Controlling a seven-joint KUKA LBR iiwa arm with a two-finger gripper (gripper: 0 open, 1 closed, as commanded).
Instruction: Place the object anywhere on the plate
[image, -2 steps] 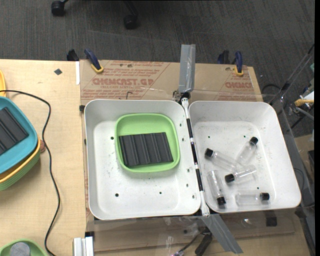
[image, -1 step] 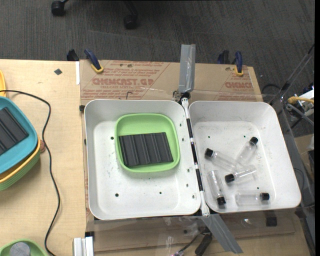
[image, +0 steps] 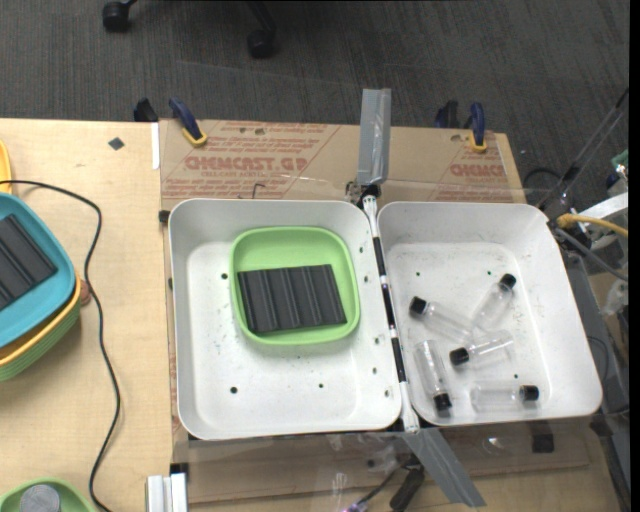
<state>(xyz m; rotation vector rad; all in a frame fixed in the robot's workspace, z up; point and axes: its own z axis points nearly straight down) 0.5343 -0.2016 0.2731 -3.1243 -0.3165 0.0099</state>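
Wooden bench (image: 100, 400) bears two shallow white bins side by side on cardboard (image: 260, 160). A green plate (image: 295, 243) carrying a dark ribbed mat (image: 293, 298) sits in the left bin (image: 200, 400). Several clear black-capped vials (image: 493, 302) lie scattered in the right bin (image: 560, 250), apart from the plate.

The place looked like a robotics lab or a test workshop. Two white bins (image: 200, 330) stood side by side on a sheet of cardboard (image: 300, 155), which was fixed to a light wooden bench (image: 80, 420) with clamps (image: 187, 122) and grey tape (image: 374, 135). A black cable (image: 100, 300) ran across the bench. Small clear vials with black caps (image: 495, 295) lay in the right bin. Behind the bench was grey office carpet (image: 400, 45), with the wheels of a chair (image: 262, 44) on it.
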